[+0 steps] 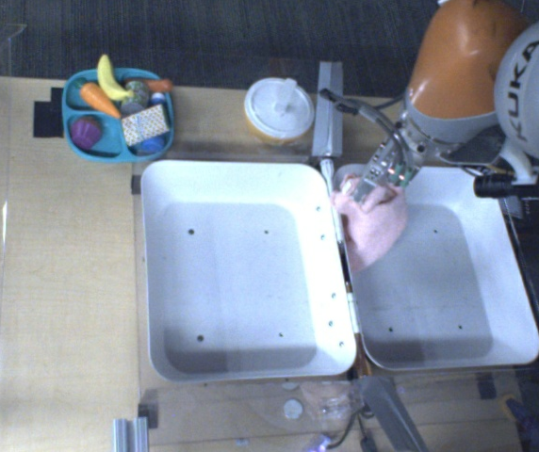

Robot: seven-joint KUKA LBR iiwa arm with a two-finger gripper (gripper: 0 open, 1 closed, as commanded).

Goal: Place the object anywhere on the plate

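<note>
A pink, soft cloth-like object (377,229) hangs at the far left corner of the right bin (458,337), close to the wall between the two bins. My gripper (371,186) is right above it, shut on the object's upper end, and the rest droops down toward the bin floor. The blue sectioned plate (73,111) lies on the bench beyond the left bin's far left corner, well left of the gripper. It carries a toy banana (110,78), a carrot (98,99), a purple piece (86,132) and a speckled block (146,123).
The left bin (241,347) lies between the gripper and the plate. A white lidded cup (279,109) stands on the bench behind the bins, and a grey post (328,111) rises beside it. The arm's orange band (458,50) looms over the right bin's far edge.
</note>
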